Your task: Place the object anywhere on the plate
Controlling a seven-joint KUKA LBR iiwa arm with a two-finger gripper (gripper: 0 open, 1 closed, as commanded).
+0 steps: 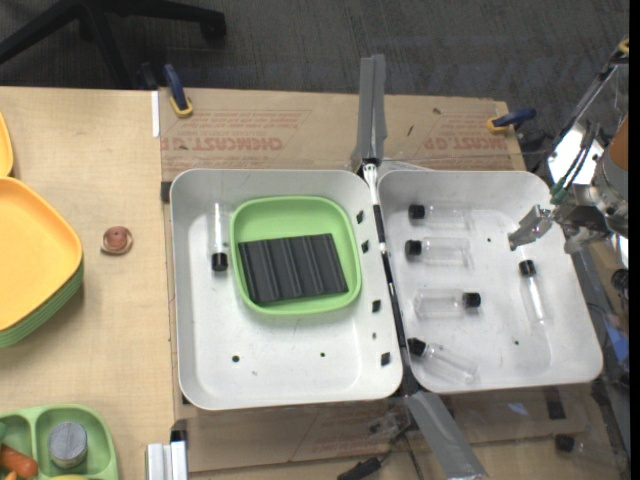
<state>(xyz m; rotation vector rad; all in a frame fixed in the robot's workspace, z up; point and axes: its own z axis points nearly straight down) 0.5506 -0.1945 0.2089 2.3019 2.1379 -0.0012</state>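
My tool (528, 230) hangs over the upper right part of the right bin (570, 358), near its right wall, and I cannot tell from here how it is set; nothing shows in it; my arm comes in from the right edge, mostly cut off, with a glimpse of the orange band (617, 148) above the wrist. The right bin holds five clear vials with black caps, all lying flat and apart from one another: one (437, 212) near the top left corner; one (435, 252) just below it; one (448, 304) in the middle with its cap to the right; one (438, 360) near the bottom left, slanted; and one (532, 290) just below my tool, cap at its upper end, body running downward. In the left bin (200, 358) sits the green plate (240, 230), rounded and square, carrying a dark ribbed block (292, 268) that covers most of its middle; a sixth vial (218, 236) lies just beside the plate's left rim, upright in the view with its black cap at the lower end, on the bin floor and not on the plate. On the table (90, 368) to the left are stacked yellow dishes (35, 258), a small reddish disc (117, 239), and a green divided tray (50, 443) at the bottom corner.
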